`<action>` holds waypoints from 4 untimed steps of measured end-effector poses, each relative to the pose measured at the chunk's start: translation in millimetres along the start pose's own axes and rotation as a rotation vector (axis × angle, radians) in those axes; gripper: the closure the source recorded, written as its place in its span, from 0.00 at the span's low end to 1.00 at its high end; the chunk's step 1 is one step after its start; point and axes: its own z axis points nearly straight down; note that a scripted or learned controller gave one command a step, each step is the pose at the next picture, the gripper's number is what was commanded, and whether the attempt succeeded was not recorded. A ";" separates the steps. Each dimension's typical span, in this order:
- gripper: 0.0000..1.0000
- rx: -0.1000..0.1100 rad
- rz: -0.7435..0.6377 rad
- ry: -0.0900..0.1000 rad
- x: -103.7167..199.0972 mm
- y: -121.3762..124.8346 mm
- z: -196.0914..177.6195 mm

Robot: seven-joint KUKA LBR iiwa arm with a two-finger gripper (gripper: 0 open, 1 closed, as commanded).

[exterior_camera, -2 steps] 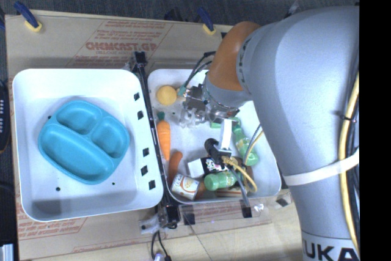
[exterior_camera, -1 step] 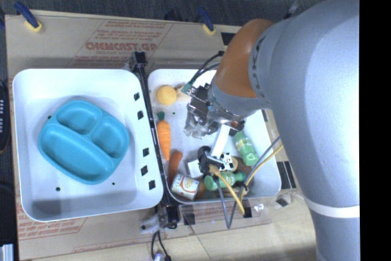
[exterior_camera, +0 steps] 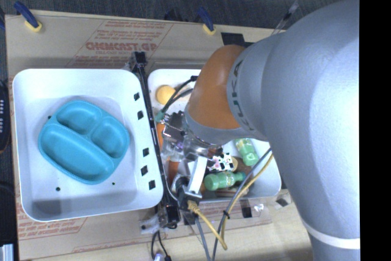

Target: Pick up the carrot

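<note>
Carrot, orange tapered piece (exterior_camera: 162, 131): lay at the left wall of the right-hand white bin (exterior_camera: 270, 174), centre frame, partly hidden beneath the two-finger gripper (exterior_camera: 183, 159). Gripper's opening and contents could not be told. Advised: descend squarely astride it, clear of the wall.

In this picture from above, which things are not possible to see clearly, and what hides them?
- Gripper: under the grey arm with orange band; its state is unreadable.
- Orange carrot: a sliver shows at the wrist's edge; whether it is held is unclear.
- Right white bin: largely covered by the arm.
- Green bottle-shaped toy: partly crossed by cables.
</note>
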 end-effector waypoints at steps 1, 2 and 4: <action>1.00 -0.003 0.526 0.005 -24.8 13.3 -0.7; 1.00 -0.003 0.411 0.007 52.2 -24.9 -0.5; 1.00 0.000 0.132 0.002 29.4 -13.4 -0.3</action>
